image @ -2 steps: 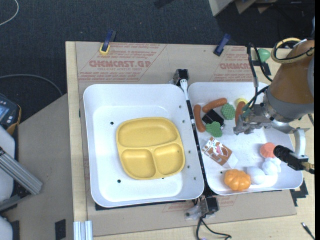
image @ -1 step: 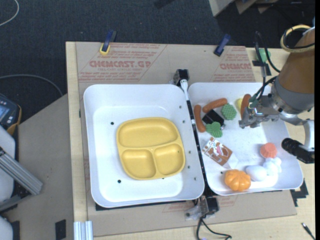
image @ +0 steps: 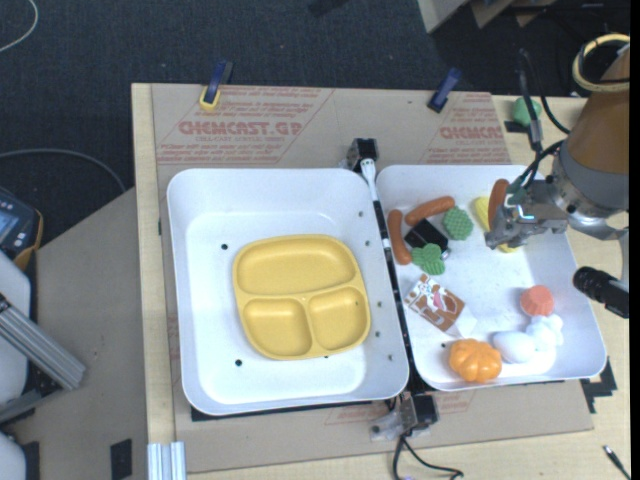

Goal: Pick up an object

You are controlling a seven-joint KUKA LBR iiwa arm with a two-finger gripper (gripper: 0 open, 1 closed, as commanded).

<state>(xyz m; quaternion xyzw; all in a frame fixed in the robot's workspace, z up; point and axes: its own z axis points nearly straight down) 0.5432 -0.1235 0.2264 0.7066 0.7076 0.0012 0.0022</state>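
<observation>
From above, the gripper [image: 508,230] hangs low in the right bin [image: 585,363], over a yellow toy [image: 483,210] and an orange sausage [image: 499,193]; whether it grips anything, I cannot tell. Close by lie a green piece [image: 458,222], another sausage [image: 430,209] and a black block [image: 427,234]. The left bin [image: 190,268] bears a yellow divided plate [image: 298,295].

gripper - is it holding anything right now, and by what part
It cannot be told. The gripper is low over the right bin, at a yellow toy, but the view does not show anything between its fingers.
</observation>
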